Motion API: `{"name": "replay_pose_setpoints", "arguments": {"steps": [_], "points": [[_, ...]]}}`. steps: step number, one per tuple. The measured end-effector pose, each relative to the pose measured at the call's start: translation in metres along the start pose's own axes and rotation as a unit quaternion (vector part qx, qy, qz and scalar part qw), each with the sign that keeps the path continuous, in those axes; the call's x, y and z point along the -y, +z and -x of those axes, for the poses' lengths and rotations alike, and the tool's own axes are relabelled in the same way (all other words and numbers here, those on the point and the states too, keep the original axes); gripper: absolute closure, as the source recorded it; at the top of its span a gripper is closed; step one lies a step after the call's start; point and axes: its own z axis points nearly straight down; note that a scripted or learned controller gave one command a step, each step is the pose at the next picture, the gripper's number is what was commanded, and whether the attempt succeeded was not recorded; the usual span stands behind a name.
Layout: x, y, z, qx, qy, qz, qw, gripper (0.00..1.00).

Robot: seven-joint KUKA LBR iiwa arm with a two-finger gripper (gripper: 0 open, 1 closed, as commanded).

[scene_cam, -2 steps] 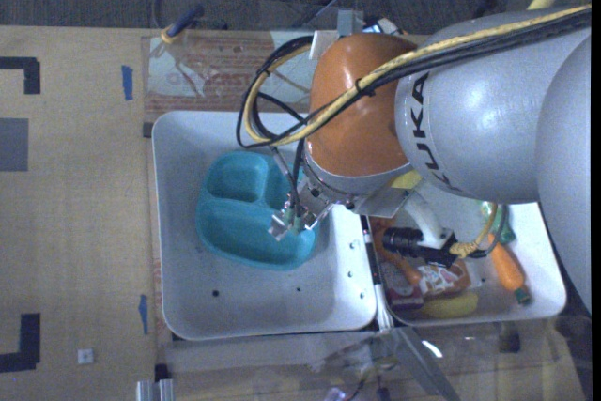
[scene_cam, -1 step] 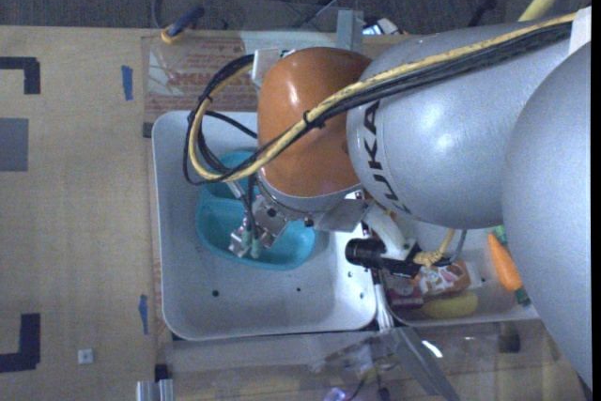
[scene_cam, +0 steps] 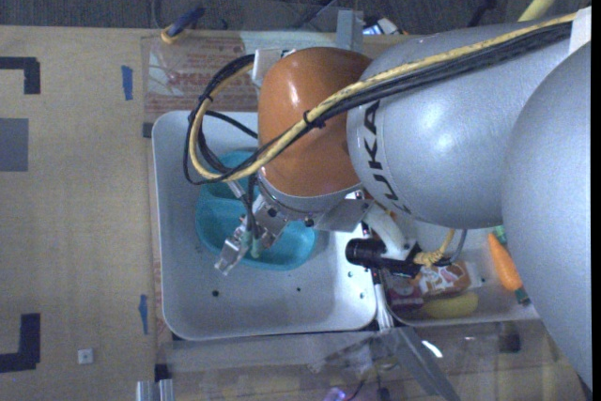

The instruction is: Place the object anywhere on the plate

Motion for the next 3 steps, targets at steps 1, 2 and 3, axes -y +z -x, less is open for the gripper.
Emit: {"name": "replay_pose_setpoints", "arguments": {"steps": [1, 2, 3], "points": [[-0.001, -0.010, 0.000, 0.001, 0.000, 0.001, 1.0000, 1.00], [0.063, -0.088, 0.056, 0.000, 0.042, 0.000, 0.9991, 1.00], [0.047, 0.061, 0.031, -0.001, -0.072, -0.001, 0.9974, 1.00]]}}
